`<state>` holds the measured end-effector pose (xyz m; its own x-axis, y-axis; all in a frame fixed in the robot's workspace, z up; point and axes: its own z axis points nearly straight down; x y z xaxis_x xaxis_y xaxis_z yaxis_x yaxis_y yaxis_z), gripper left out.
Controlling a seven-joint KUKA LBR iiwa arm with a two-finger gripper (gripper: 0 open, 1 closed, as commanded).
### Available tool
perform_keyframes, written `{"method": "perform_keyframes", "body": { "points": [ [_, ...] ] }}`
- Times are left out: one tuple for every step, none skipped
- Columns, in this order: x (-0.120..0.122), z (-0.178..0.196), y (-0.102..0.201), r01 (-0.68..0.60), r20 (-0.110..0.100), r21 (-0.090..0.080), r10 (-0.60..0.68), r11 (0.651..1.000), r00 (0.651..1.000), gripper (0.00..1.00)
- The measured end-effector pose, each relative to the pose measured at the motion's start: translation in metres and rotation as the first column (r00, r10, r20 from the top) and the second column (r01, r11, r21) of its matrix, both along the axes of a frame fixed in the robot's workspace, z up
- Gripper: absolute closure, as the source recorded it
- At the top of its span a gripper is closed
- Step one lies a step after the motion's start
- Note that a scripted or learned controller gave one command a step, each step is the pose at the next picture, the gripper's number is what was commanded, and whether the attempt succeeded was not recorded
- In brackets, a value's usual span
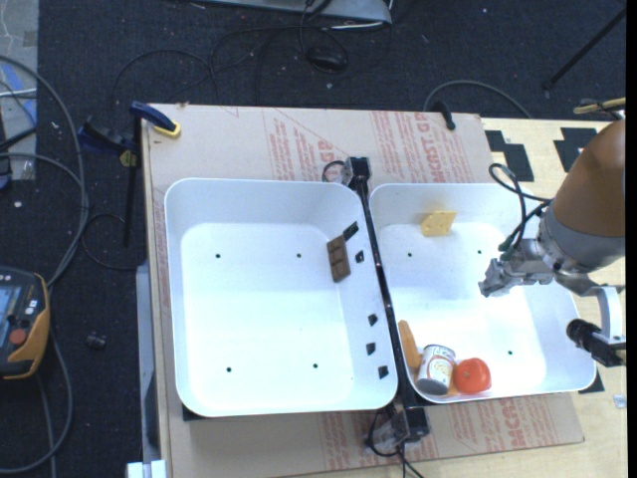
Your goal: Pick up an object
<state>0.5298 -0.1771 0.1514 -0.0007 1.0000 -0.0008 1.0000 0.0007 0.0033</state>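
Observation:
My gripper hangs over the right part of the right bin, on the grey arm with the orange band that comes in from the right. Nothing shows in its grasp. A yellow wedge lies at the far side of that bin, up and left of the gripper. In the near corner sit an orange carrot, a small tin can and a red tomato, close together. A brown chocolate bar lies in the left bin against its right wall.
The black divider between the bins carries several small black clips. A cardboard sheet lies under the bins. Cables run on the dark floor behind, and a yellow-handled clamp grips the bench's far left corner.

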Motion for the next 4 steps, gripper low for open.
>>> {"method": "perform_keyframes", "body": {
  "points": [
    [-0.002,0.062,-0.001,0.000,0.002,0.000,0.000,1.000,1.000,1.00],
    [-0.001,0.112,-0.001,0.000,0.001,0.000,0.000,1.000,1.000,1.00],
    [0.018,0.117,0.047,-0.004,-0.003,0.001,0.004,1.000,1.000,1.00],
    [0.037,0.113,0.106,-0.005,-0.004,0.002,0.005,1.000,1.000,1.00]
  ]
}}
